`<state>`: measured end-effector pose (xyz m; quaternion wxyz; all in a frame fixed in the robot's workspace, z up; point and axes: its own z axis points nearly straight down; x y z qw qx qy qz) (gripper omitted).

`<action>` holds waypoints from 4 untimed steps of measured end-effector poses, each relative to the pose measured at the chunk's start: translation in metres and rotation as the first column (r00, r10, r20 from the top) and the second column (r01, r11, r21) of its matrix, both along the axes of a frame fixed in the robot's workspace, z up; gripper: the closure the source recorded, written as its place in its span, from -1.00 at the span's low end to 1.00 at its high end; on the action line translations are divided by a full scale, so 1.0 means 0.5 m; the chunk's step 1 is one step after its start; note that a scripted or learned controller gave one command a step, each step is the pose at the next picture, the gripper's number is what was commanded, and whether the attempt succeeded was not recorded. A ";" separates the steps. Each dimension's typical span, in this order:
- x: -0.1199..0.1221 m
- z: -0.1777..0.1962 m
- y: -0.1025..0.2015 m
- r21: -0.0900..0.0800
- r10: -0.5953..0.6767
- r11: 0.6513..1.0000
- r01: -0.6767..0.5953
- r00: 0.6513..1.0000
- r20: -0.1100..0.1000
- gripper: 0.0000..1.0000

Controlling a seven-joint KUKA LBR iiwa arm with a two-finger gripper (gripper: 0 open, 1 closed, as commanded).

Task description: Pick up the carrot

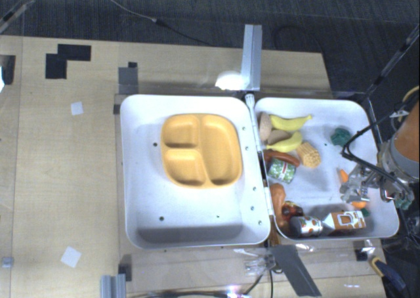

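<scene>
No label can be read on the small bottle (pixel 306 226) or the carton (pixel 346 220) at the right bin's (pixel 328 178) near wall. The carrot (pixel 343 175) lies in that bin – just left of the gripper (pixel 357 190), apart from it – whose open or closed state cannot be told

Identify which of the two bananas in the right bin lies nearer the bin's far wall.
The upper banana, curved beside the far wall; the other banana lies below it, beside the corn cob.
</scene>
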<state>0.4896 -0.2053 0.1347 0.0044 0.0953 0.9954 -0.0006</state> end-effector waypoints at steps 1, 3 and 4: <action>0.001 0.055 0.076 0.004 -0.325 0.946 0.325 0.946 0.001 1.00; 0.000 0.113 0.238 0.003 -0.159 0.987 0.159 0.987 0.002 1.00; 0.007 -0.081 0.111 0.000 -0.077 0.997 0.077 0.997 0.004 1.00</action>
